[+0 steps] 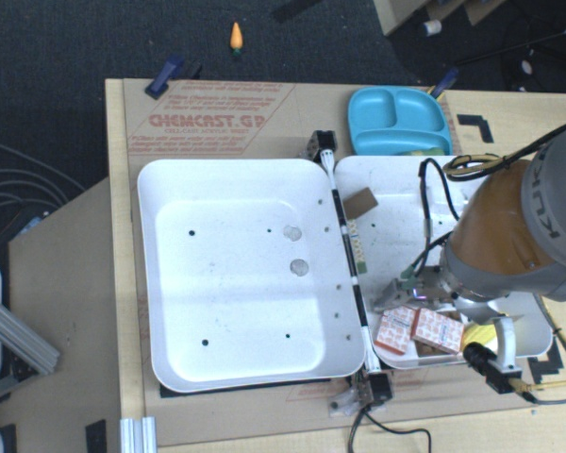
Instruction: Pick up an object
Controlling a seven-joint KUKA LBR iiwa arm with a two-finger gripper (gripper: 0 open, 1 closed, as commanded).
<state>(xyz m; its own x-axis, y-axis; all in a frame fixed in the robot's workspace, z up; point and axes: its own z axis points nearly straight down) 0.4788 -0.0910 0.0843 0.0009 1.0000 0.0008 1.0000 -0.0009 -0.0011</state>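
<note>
Right bin (387,182): pincer (417,289) low at near corner, grip state cannot be told; red-patterned packets (418,332) just beside; brown card (359,202) farther in.

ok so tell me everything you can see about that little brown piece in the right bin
The brown piece is a small, flat, roughly rectangular tile that looks like cardboard or thin wood, plain tan-brown with no visible markings. It lies flat on the floor of the right bin, near that bin's upper left corner, turned at a slight angle. It sits close beside the divider strip between the two bins; whether it touches the strip is unclear. Nothing rests on it, and the arm is well away, lower right.
</note>
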